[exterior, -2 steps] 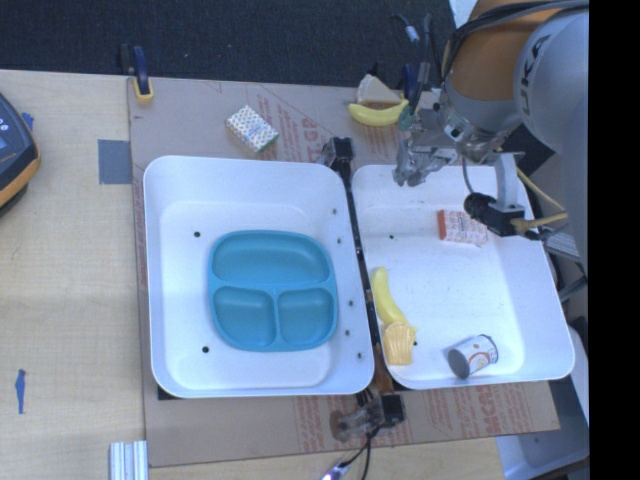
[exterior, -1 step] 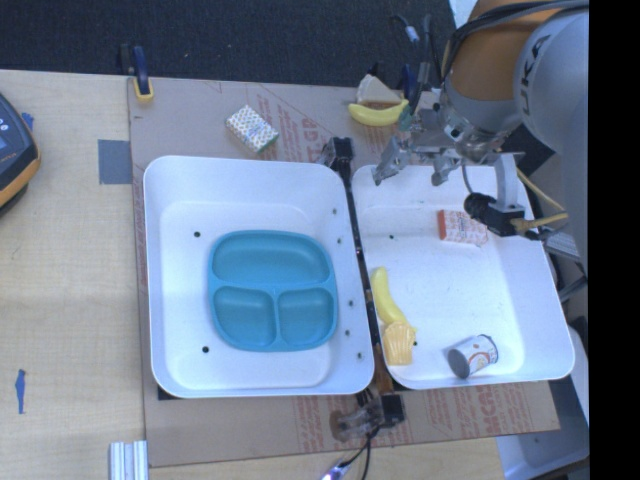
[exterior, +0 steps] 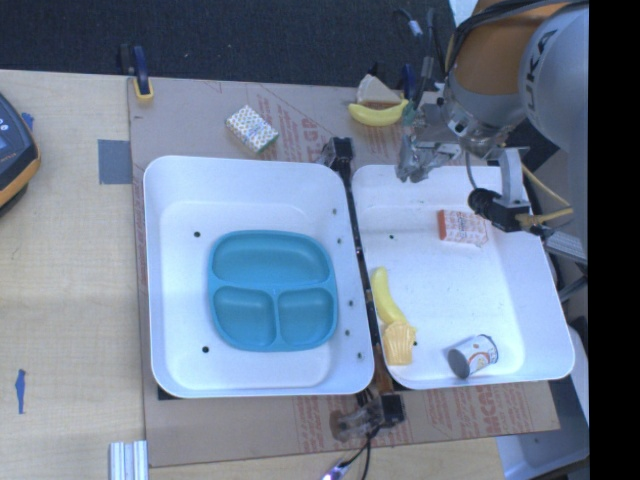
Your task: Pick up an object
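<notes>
The right bin [exterior: 520,298] holds a small red-and-white box [exterior: 463,227] near its back, a yellow banana [exterior: 386,296] along its left wall, a ridged yellow piece [exterior: 399,343] just below the banana, and a grey-ended can [exterior: 472,356] lying on its side at the front. My gripper [exterior: 420,160] hangs over the bin's back left corner, up and to the left of the red-and-white box, and nothing shows in it. The grey arm with its orange band [exterior: 510,38] reaches in from the upper right.
The left bin [exterior: 170,268] contains a blue divided plate [exterior: 272,290]. Behind the bins lie a patterned little box [exterior: 251,128] and a yellow toy banana [exterior: 377,113]. A black clip [exterior: 340,151] sits where the bins meet. A yellow-edged device [exterior: 12,153] is at far left.
</notes>
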`<move>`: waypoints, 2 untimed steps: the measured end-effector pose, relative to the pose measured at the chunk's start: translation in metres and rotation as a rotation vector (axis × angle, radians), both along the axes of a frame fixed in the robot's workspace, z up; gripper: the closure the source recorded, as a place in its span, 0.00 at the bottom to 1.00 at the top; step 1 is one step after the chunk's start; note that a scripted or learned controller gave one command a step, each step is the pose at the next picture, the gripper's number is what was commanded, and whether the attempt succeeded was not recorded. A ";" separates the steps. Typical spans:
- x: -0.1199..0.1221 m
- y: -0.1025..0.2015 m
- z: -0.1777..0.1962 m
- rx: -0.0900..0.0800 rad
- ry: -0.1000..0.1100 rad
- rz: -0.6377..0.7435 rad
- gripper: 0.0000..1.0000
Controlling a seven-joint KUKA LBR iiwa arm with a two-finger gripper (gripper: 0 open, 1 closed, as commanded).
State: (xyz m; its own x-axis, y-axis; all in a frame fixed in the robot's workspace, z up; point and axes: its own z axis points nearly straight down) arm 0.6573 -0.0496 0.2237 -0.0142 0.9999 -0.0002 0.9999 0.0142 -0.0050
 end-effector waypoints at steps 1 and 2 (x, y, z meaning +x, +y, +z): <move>0.000 0.000 0.000 0.000 0.000 0.000 0.00; -0.001 -0.063 0.007 -0.001 -0.006 -0.013 0.00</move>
